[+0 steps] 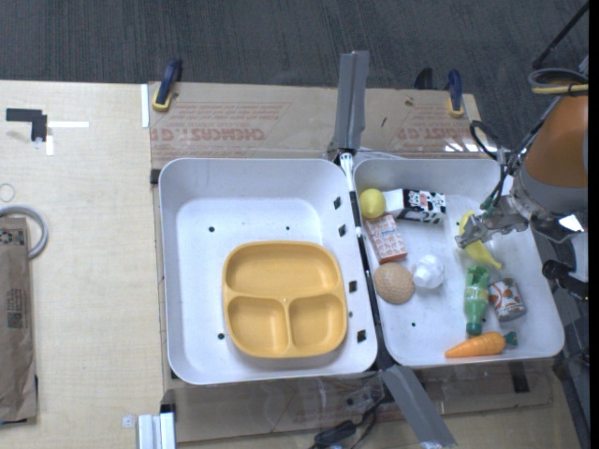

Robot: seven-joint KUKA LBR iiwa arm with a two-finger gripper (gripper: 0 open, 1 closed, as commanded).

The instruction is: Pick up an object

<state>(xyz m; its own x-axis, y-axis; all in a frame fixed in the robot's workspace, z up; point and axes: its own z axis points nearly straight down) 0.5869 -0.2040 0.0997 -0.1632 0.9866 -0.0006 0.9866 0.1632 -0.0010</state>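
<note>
A yellow divided tray lies in the left bin; blue clamps grip cardboard.

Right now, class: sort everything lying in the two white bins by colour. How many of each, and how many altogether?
Yellow: 3, tray, lemon, banana
Orange: 1, carrot
Green: 1, bottle
Tan: 1, bun
White: 1, ball
Red and white: 2, packet, can
Black and white: 1, carton
Total: 10

Bright, even light from overhead, with soft, faint shadows. The white bins look slightly washed out. Focus is moderate, fine print on packets unreadable, and straight edges bow a little toward the corners.
</note>
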